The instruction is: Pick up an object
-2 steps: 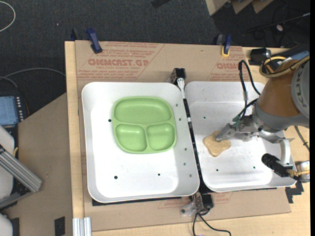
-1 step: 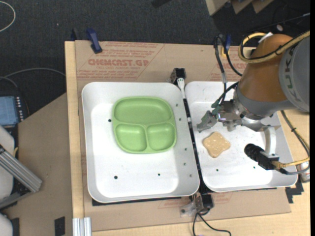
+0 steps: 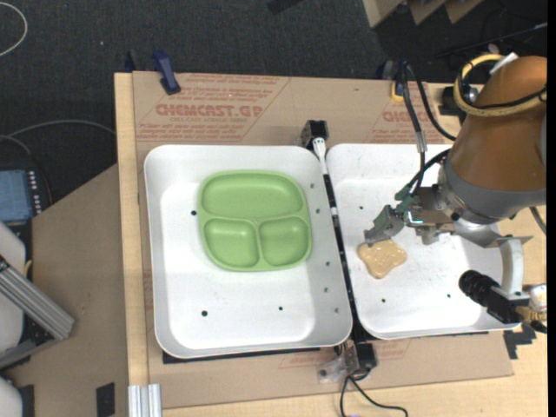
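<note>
We see the grey two-finger gripper just above a flat tan cookie-shaped piece in the right white bin, fingers apart, nothing lifted yet.

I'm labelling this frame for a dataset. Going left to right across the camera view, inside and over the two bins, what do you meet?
Green divided plate in the left bin → tan object in the right bin → gripper just above it → grey and orange arm.
</note>
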### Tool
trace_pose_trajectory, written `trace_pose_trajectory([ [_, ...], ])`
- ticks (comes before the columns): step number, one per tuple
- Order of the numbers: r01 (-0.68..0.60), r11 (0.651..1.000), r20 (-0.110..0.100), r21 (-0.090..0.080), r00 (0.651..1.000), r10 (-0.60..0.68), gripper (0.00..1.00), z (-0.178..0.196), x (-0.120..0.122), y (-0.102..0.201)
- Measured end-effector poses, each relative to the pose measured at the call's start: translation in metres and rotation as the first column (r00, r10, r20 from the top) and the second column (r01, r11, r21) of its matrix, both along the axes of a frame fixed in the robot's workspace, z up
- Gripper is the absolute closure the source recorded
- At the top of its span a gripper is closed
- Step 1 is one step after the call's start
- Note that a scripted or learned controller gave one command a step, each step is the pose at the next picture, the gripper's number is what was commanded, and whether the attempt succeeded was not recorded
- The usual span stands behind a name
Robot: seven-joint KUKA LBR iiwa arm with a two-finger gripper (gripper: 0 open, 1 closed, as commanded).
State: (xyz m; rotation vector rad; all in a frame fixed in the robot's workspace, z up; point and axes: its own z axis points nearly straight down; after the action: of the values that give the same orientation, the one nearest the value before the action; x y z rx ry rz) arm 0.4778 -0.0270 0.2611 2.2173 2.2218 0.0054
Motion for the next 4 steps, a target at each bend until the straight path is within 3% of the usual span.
trace_pose_trajectory([
  [1, -0.006, 1.000, 0.011, 0.003, 1.000, 0.006, 0.00, 0.119, 0.003, 0.053],
  [2, 0.002, 1.000, 0.016, 0.000, 1.000, -0.002, 0.00, 0.257, 0.002, 0.028],
  [3, 0.012, 1.000, 0.003, -0.004, 1.000, -0.012, 0.00, 0.276, 0.001, -0.060],
  [4, -0.009, 1.000, -0.022, 0.001, 1.000, 0.009, 0.00, 0.105, 0.009, 0.057],
])
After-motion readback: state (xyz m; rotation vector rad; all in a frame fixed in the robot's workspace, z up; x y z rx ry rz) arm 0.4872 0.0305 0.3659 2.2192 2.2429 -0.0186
